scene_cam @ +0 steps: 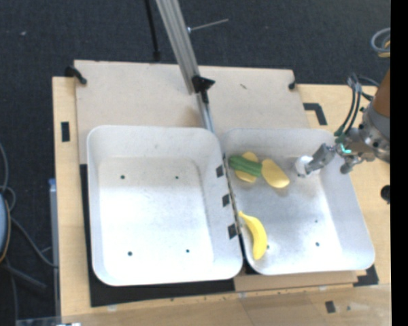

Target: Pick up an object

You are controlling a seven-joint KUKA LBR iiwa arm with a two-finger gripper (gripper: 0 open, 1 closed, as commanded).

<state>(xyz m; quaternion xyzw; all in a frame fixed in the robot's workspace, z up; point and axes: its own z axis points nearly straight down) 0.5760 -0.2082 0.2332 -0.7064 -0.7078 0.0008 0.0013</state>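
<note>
Three light, smooth toy fruits [260, 171] sit at nine o'clock from my tool [313, 163], whose state I cannot tell; I'd pinch the banana [253, 234] mid-body.

Yellow banana [253, 233] lies against the right bin's [340, 250] left wall. Green piece [245, 164] overlaps a yellow piece [245, 174]; yellow lemon-like piece [275, 174] just beside them.

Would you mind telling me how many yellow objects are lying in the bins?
3, all in the right bin: a banana by its left wall, a yellow piece near the top, another partly under the green object.
</note>
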